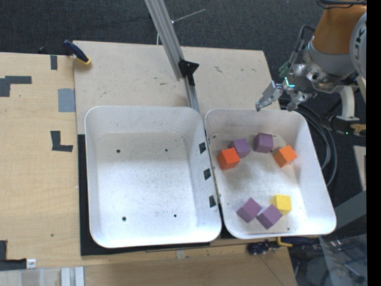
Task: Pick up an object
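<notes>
While the arm [339, 34] hangs over the far right corner of the tabletop [131, 70], its gripper [277, 94] sits just beyond the back rim of the right bin [315, 171], above the bench rather than over the blocks. From where I stand, the fingers are too small and too tangled with cabling to read; I cannot tell whether they are spread or pressed together, and nothing shows between them.

All the blocks lie in the right bin. Toward its back there is an orange block [228, 158] on the left, touching or nearly touching a purple block [241, 147] just beside it. A second purple block [263, 142] sits a little further right, and another orange block [285, 155] is near that one, closest to the right wall. Toward the front of the bin, a purple block [249, 209] and another purple one [269, 216] sit close together, with a yellow block [282, 203] touching the latter on its far side.

The left bin [95, 159] stands alongside, its wall pressed against the right bin's wall, and its floor shows a few dark specks. A slanted metal bar [164, 25] runs down from the top of the view to the seam between the two bins. At the far left edge of the tabletop lies a small blue and yellow tool [77, 51].
</notes>
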{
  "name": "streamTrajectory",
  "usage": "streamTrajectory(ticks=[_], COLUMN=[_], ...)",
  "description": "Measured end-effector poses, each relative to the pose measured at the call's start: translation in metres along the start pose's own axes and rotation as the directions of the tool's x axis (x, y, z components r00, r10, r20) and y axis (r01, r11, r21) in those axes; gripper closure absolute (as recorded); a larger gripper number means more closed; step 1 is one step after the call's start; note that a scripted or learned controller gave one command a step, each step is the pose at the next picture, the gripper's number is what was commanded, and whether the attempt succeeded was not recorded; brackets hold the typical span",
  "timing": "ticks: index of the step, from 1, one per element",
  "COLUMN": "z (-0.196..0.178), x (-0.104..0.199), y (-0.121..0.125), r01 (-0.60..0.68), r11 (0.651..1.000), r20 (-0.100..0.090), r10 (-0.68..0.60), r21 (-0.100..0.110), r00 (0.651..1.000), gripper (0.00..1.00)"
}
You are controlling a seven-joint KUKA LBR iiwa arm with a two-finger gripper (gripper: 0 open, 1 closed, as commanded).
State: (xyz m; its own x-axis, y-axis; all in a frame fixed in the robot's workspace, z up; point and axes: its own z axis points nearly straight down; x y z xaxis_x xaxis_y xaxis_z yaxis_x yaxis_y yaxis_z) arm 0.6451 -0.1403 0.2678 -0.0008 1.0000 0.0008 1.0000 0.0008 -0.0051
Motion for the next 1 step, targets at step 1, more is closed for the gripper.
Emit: streamTrajectory(ticks=[1], z=[-0.0027], x=[-0.0002], y=[0.0007], r01=[0.001], r11=[1.000], r20=[0.002], r10=[-0.001], r21=[-0.004], r00=[1.000], gripper=[0.00])
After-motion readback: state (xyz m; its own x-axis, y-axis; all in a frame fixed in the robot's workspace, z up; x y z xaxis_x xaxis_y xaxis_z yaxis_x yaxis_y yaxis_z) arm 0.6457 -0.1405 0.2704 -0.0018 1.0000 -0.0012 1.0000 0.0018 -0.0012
